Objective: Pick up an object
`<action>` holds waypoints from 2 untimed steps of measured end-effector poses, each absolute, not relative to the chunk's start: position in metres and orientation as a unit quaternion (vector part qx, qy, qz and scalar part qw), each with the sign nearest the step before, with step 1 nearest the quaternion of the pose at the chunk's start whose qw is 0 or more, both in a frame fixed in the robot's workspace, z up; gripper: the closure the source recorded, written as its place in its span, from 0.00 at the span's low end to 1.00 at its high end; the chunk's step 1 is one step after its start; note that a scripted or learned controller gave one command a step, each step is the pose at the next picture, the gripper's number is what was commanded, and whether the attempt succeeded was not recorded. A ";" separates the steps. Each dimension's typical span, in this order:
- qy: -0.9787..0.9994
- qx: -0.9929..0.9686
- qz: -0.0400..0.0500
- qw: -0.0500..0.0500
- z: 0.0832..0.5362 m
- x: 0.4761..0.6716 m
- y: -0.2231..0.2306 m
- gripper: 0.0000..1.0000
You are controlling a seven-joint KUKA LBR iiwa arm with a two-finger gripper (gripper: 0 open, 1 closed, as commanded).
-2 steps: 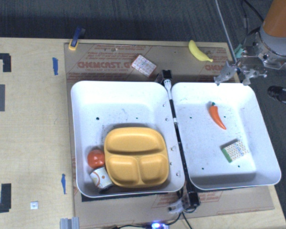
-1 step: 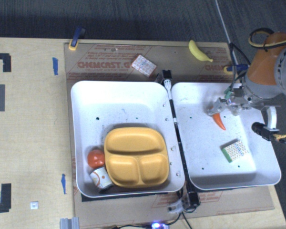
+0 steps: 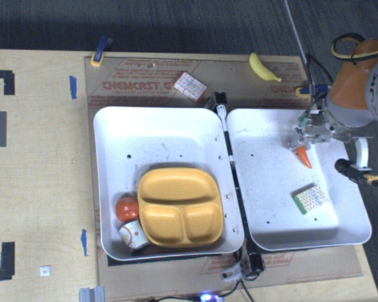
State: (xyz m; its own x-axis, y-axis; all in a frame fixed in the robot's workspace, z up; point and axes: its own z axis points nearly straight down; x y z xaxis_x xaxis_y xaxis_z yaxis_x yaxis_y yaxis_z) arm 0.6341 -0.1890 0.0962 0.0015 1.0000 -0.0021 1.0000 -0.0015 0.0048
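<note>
- Orange carrot-shaped piece [image 3: 304, 156] hangs tip-down from the gripper [image 3: 309, 137] over the far part of the right bin [image 3: 346, 231]; its top looks pinched between the fingers, which sit narrow around it, though the contact itself is small and partly hidden by the wrist.
- Only the top end seems caught, so my judgement is the hold is shallow: any quick swing of the arm could let the piece twist out and drop back into the bin.
- A green-edged patterned card [image 3: 311, 198] lies flat on the bin floor, near but apart from the carrot; a dropped piece might land on it or slide against the wall.
- Left bin [image 3: 107, 168] holds a yellow divided tray [image 3: 179, 206], a red ball [image 3: 126, 207] and a small white-and-orange can [image 3: 133, 233], well apart from the arm and at no risk.
- A banana [image 3: 263, 68] and a small patterned packet [image 3: 189, 85] rest on the counter [image 3: 38, 168] beyond the bins, clear of the arm.
</note>
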 end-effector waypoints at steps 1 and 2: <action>0.708 0.706 0.001 0.001 0.186 0.668 -0.082 1.00; 0.708 0.706 0.002 0.002 0.196 0.668 -0.083 1.00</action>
State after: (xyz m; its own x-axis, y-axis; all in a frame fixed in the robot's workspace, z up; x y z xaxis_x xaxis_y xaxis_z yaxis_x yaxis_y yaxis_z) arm 0.6679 -0.0831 0.1959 -0.0028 1.0000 -0.0005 1.0000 0.0028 0.0048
